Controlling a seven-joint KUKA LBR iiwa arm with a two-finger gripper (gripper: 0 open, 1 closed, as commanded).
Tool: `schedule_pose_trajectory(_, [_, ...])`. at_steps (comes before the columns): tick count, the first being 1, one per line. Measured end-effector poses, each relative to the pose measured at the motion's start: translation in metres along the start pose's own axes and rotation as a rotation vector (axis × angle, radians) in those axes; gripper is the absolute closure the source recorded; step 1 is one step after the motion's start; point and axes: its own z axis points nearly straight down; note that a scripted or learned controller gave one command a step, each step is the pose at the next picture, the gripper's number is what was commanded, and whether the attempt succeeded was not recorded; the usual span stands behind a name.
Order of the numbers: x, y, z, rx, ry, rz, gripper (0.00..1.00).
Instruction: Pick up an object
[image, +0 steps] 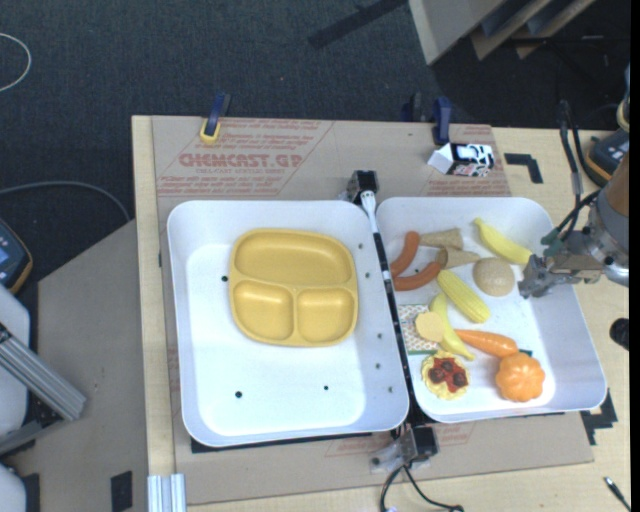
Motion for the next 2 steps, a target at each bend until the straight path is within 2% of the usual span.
schedule_pose_trajectory(2, [0.092,-0.004,0.012,0.001,0.000,-0.001,1.00])
